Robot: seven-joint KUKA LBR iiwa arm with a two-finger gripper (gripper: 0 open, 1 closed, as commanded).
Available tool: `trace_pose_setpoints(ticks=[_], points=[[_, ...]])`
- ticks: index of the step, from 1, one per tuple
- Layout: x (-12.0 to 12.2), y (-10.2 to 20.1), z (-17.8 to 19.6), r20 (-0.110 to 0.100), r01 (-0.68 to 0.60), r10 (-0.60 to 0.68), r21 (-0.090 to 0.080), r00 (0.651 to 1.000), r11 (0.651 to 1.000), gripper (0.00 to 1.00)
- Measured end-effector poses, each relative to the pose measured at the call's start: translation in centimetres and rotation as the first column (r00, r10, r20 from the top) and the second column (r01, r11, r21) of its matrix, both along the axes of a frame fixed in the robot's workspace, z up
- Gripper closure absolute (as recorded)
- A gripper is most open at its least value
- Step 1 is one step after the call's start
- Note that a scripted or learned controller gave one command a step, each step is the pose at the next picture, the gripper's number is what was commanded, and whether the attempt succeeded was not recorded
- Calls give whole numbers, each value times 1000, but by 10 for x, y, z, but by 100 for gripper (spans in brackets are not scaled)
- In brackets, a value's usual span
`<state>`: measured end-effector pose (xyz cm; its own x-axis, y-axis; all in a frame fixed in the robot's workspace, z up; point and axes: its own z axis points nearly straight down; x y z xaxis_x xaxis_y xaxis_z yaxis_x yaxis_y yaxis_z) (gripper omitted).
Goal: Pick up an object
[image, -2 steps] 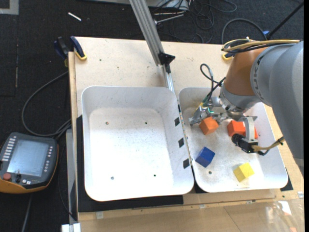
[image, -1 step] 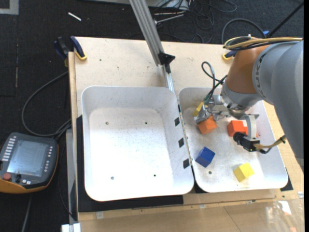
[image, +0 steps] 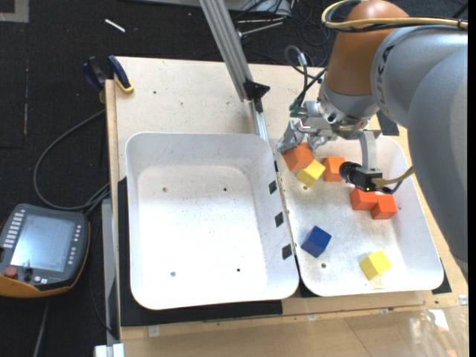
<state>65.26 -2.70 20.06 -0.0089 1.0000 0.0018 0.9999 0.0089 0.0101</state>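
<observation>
Camera view.

Ana: Where is the claw [image: 293,141]?

Ben: Over the far left corner of the right bin [image: 405,236], close to the wall it shares with the left bin [image: 201,214]. The grey arm [image: 416,58] comes in from the right and bends down to it.

Ana: Wide or narrow?

Ben: I cannot tell; the wrist hides that from this slant.

Ana: And the thing to pick?

Ben: The nearest is an orange block [image: 300,157], just below the claw's tip in the picture and right up against it. Whether the claw has it, I cannot tell.

Ana: What lies around it?

Ben: A yellow block [image: 311,172] sits just beside the orange block on its near right side, seemingly touching. A second orange block [image: 334,168] is just right of that. Further right is a red-orange piece [image: 373,201].

Ana: Anything apart from that cluster?

Ben: A blue cube [image: 317,241] lies nearer the front, by the shared wall, well apart from the claw. A yellow cube [image: 375,264] lies near the front right.
</observation>
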Motion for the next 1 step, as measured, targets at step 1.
trace_pose_setpoints(ticks=[1], points=[[-57,-1,10,-13,11,-11,-2,1000,1000,100]])
